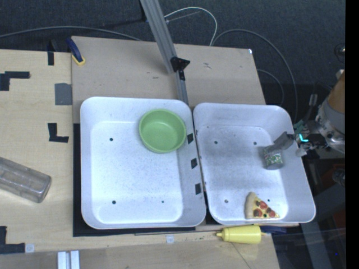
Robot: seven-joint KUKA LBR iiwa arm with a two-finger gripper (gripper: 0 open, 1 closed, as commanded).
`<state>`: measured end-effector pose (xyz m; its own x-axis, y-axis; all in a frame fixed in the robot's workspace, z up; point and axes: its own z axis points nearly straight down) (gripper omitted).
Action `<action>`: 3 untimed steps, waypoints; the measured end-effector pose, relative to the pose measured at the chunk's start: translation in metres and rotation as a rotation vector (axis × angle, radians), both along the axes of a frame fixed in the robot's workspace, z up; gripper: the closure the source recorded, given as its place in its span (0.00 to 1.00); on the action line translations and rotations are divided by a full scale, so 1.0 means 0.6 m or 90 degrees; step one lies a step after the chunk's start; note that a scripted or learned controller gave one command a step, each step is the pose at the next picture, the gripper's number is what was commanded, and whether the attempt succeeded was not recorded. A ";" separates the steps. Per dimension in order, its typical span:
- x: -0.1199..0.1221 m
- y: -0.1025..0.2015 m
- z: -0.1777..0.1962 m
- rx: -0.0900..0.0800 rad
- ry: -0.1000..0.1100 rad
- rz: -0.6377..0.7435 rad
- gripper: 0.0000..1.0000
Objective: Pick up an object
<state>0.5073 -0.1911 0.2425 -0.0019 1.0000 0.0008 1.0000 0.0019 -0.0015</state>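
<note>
In the right bin [235,116], a small grey-green speckled block [273,160] lies near the right wall. My gripper [279,146] reaches in from the right and its tip sits right above the block, touching or almost touching it. A toy pizza slice [259,206] lies at the front right corner of the same bin. A green bowl [162,130] stands upright at the back of the left bin [101,167].
A yellow bottle [242,234] lies on the bench just in front of the right bin. A clear plastic cylinder [22,179] lies far left. A grey pole [160,27] slants down to the back edge between the bins.
</note>
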 end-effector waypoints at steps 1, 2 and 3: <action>-0.004 0.000 -0.108 0.001 0.004 -0.001 0.00; 0.010 0.008 -0.197 0.000 0.003 0.000 0.00; 0.011 0.008 -0.256 -0.002 -0.001 0.000 0.00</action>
<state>0.5137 -0.1862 0.0886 -0.0012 1.0000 -0.0024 1.0000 0.0012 0.0006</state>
